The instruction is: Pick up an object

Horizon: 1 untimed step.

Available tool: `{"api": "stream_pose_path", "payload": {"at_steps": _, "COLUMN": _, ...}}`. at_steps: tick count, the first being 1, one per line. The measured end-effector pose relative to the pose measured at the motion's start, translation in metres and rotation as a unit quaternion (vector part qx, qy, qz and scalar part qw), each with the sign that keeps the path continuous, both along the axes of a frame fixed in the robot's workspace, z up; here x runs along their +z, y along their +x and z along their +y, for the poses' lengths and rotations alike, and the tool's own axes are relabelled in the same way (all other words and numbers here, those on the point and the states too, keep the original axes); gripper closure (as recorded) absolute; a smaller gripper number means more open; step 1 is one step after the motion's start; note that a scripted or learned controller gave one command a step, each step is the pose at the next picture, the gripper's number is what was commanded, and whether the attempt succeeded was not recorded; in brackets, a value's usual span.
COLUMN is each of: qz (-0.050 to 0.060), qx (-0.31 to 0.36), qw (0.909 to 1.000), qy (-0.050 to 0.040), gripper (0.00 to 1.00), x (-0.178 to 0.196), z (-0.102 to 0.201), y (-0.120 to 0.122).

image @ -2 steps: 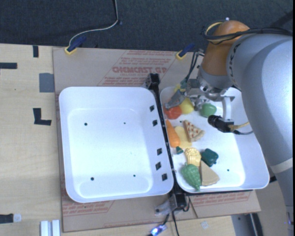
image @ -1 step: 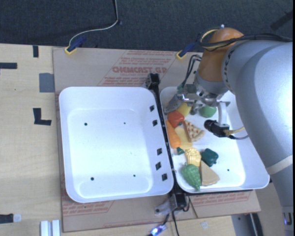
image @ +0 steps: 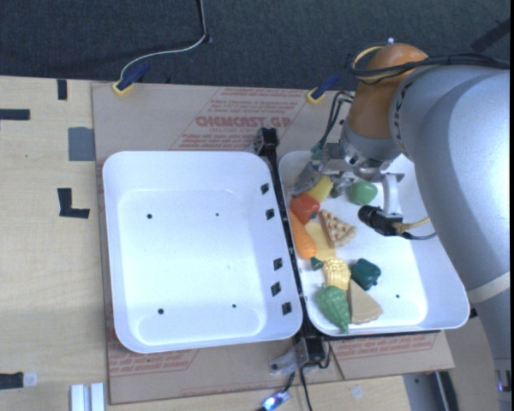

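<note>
Here, two shallow white bins are seen side by side on a brown board: the left bin (image: 188, 247) and the right bin (image: 411, 302), joined along a dark seam set with small black clips. The grey arm (image: 463, 169) is reached in from the right, and its orange band (image: 381, 88) is seen above the wrist at the far end of the right bin. The gripper (image: 330, 174) is lowered over the far left corner of that bin, just beside the seam; its state cannot be told, since the mechanism is blurred and partly covered by the wrist. A yellow piece (image: 319, 188) lies right under it, touching or nearly touching — whether it is gripped cannot be told. The rest of the toy food is heaped along the left side of the right bin: a red piece (image: 305, 205), an orange carrot-like piece (image: 303, 240), a pizza slice (image: 335, 227), a light green piece (image: 361, 192) beside the wrist, a yellow corn cob (image: 337, 272), a dark green piece (image: 365, 272), a green leafy piece (image: 334, 306) and a tan wedge (image: 364, 306) — the last two at the near end.
</note>
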<state>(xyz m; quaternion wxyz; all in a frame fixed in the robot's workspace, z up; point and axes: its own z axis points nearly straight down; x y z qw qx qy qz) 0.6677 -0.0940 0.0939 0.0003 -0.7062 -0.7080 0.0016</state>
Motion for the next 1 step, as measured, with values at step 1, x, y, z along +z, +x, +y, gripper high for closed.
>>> {"api": "stream_pose_path", "payload": {"at_steps": 1, "qz": -0.006, "qx": 0.002, "qw": 1.0, "qy": 0.0015, "gripper": 1.0, "x": 0.0977, "z": 0.0849, "y": -0.0094}}
